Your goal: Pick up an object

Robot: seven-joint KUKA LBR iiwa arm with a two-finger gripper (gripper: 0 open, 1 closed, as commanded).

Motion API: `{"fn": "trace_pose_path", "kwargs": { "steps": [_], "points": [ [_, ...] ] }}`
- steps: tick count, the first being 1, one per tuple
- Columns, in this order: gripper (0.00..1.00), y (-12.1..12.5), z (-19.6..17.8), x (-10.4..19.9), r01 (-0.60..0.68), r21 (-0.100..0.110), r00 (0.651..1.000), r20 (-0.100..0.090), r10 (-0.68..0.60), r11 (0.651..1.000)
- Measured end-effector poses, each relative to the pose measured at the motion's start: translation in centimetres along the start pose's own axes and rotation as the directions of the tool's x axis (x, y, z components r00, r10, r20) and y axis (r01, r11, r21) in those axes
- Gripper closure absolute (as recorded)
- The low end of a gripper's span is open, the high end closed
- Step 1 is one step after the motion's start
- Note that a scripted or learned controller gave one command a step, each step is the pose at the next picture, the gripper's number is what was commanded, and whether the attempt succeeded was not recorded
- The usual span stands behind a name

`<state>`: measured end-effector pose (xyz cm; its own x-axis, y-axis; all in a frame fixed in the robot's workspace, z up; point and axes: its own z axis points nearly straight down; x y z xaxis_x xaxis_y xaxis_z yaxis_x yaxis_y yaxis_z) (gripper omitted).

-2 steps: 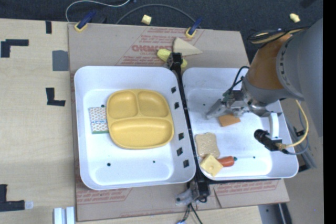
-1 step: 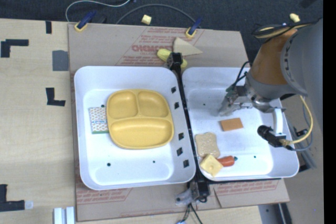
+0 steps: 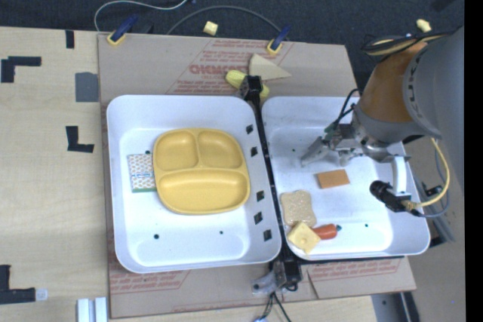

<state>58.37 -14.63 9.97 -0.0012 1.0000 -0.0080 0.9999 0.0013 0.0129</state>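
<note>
Clearly, we are working over the right bin (image 3: 302,113), where our gripper (image 3: 311,154) hangs low above the white floor, reached in from the right with the grey arm (image 3: 445,87) and its orange band (image 3: 389,87) behind it. Whether anything sits in the gripper we cannot tell; its tip is small and grey against the bin and nothing obvious shows there. Candidates for picking lie close by: a flat brown tile (image 3: 332,179) just beside and below the gripper, then a speckled beige slab (image 3: 296,204), a yellow wedge (image 3: 304,237) and a small red piece (image 3: 325,231) clustered near the bin's front edge. We judge the tile the likeliest target, being nearest the tip. The left bin (image 3: 121,132) holds a yellow divided tray (image 3: 201,170) with a patterned card (image 3: 140,171) touching its left side, well apart from the arm. The wrist's bulk hides part of the right bin's far side.
</note>
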Motion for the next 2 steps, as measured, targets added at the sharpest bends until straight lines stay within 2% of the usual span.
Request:
{"fn": "trace_pose_path", "kwargs": {
  "steps": [1,2],
  "points": [
    [0.00,-3.7,1.2,0.4,0.000,0.004,1.000,-0.004,0.000,1.000],
    [1.00,-3.6,0.2,0.3,-0.001,0.003,1.000,-0.002,0.001,1.000]
  ]
}}
